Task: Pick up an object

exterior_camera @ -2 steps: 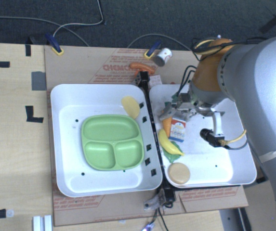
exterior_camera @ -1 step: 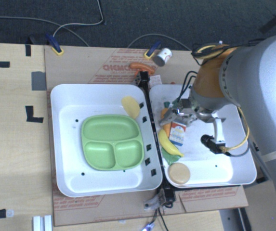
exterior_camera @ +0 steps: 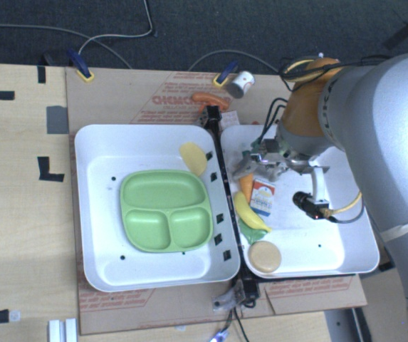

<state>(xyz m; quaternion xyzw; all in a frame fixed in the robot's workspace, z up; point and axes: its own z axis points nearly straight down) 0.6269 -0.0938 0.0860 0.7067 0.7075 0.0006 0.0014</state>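
Progress on the pick looks early: nothing is lifted, and every candidate object lies on a bin floor. The grey arm with its orange band reaches over the right white bin (exterior_camera: 332,258), and the two-finger gripper (exterior_camera: 262,164) sits low near that bin's far left corner, just above a cluster of items along the left wall. That cluster runs from an orange carrot-shaped toy (exterior_camera: 246,185) and a small red, white and blue carton (exterior_camera: 262,197), down to a yellow plastic banana (exterior_camera: 248,215) and a round tan disc like a biscuit (exterior_camera: 265,256) near the near left corner. The gripper's metal parts blur together, so whether the jaws stand apart or together I cannot tell, and no item shows between them. The left white bin (exterior_camera: 93,191) holds a green divided plastic tray (exterior_camera: 166,211) and a pale yellow lemon-like piece (exterior_camera: 194,157) at its far right side. What remains, by my reading, is the whole grasp and lift, most likely of the carrot or carton beneath the gripper.
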